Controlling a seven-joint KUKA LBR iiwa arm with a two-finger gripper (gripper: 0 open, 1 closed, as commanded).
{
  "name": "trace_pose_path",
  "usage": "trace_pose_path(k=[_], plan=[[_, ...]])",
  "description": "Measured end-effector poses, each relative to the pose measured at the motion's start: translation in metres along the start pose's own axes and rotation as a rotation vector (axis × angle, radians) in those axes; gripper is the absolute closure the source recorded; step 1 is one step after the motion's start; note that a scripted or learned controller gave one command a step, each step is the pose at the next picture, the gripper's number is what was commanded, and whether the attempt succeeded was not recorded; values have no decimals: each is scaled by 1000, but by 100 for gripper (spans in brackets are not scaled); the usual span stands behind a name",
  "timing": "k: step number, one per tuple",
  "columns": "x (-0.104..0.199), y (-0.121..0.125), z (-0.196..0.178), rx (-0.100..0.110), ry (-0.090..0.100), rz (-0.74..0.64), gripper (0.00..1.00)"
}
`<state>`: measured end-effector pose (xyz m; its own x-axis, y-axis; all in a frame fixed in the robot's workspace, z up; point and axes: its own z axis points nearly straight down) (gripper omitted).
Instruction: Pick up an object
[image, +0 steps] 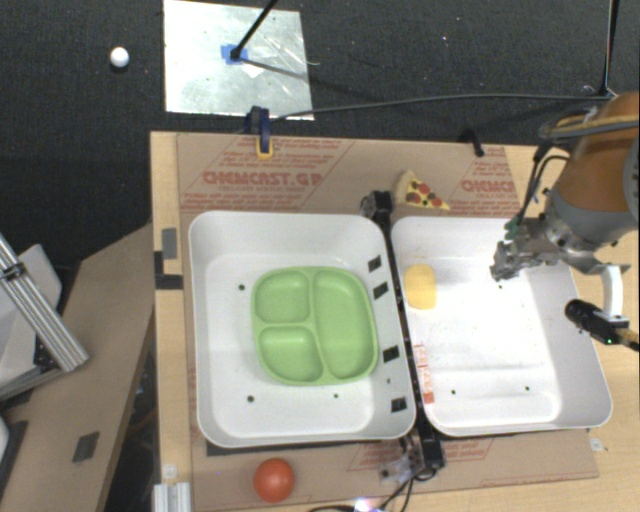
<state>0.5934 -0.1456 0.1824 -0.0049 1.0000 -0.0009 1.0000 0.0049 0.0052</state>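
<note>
Fingers (503, 265) of the gripper (506, 262), open or shut I cannot tell, point down over the right bin (520, 400), yellow block (421, 286) well left.

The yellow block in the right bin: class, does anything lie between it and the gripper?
Nothing visible does. The yellow block lies near the left wall of the right bin, and the gripper hangs over that bin's upper right part. Bare white floor separates them. The green tray sits in the other bin.
</note>
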Motion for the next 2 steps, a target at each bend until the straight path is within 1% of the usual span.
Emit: trace_pose_path(k=[1,2], plan=[[0,2,-42,-1,-1,0,100],[42,13,-41,2,2,-4,100]])
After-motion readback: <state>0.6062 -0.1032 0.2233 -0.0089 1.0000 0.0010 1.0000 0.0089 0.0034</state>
